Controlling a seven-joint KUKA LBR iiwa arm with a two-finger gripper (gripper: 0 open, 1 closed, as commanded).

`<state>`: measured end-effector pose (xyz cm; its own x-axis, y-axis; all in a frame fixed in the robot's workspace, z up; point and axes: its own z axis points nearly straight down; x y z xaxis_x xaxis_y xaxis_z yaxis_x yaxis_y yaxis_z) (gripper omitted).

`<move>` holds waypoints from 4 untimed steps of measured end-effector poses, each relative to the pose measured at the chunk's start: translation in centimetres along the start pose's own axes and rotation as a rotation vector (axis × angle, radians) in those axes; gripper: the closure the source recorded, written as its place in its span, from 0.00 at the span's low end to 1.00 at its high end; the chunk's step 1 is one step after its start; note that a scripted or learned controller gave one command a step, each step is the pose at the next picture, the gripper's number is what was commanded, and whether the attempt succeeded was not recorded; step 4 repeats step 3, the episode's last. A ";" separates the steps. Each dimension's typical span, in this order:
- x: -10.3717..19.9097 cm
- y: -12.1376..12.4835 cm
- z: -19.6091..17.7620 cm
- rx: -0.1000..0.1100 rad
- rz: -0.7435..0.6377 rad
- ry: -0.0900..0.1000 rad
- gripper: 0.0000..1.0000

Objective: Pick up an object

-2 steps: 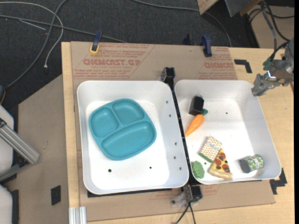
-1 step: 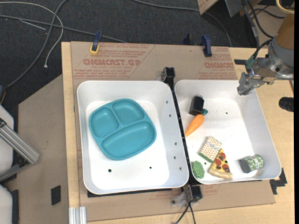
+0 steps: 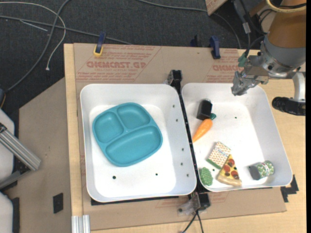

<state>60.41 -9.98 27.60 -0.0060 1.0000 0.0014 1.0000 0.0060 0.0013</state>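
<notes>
Whether the jaws of the gripper [image 3: 241, 85] are apart or together cannot be told; it hangs over the right bin's [image 3: 275, 130] far rim. A carrot [image 3: 202, 129] lies inside, on a cardboard-covered bench [image 3: 126, 62] above dark carpet [image 3: 29, 42].

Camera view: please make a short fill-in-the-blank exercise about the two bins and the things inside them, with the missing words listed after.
1. The blue divided plate lies in the ____ bin of the camera view.
2. The toy carrot has the colour ____.
3. The pizza slice lies in the same bin as the carrot, nearer that bin's ____ edge.
4. The claw hangs over the far edge of the ____ bin.

Missing words: left; orange; near; right
</notes>
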 end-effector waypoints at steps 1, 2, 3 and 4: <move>5.0 1.2 1.8 0.004 0.001 0.001 1.00; 11.1 1.9 3.2 0.004 -0.001 0.002 1.00; 15.7 3.6 4.1 0.000 0.001 0.000 1.00; 15.7 3.6 4.1 0.000 0.001 0.000 1.00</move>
